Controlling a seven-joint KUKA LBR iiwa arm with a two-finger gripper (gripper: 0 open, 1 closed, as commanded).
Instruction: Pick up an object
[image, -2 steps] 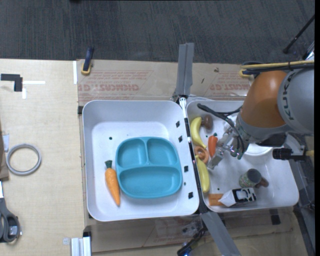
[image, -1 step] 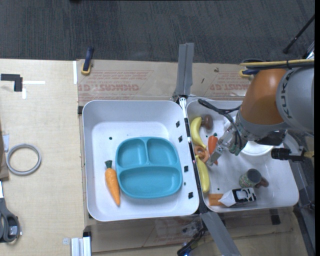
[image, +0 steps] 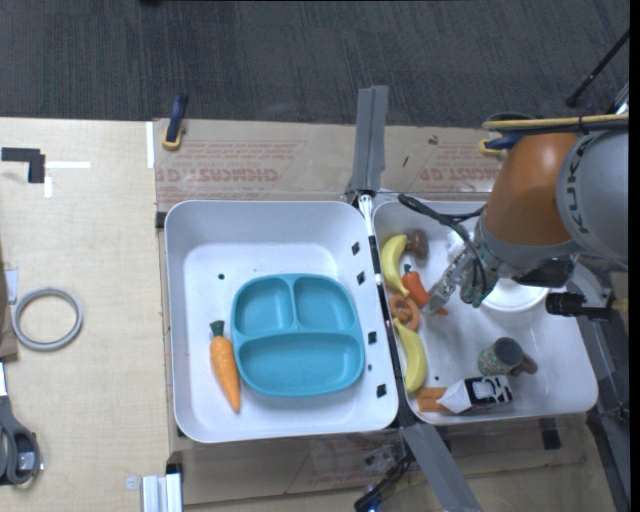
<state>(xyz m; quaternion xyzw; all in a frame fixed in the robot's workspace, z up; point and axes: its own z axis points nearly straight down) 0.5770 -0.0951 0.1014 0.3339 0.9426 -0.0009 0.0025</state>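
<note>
My gripper hangs low over the left part of the right bin, reaching in from the right under the orange-banded wrist. Its tip is right beside a small red-orange piece and an orange ring-shaped item. I cannot make out anything held in it. A yellow banana lies along the bin's left wall, and a second banana lies below it. A small brown item sits near the upper banana.
The right bin also holds a grey-green cup, a white and black box, an orange piece and a white round dish. In the left bin are a blue divided plate and a carrot. A tape roll lies on the bench at left.
</note>
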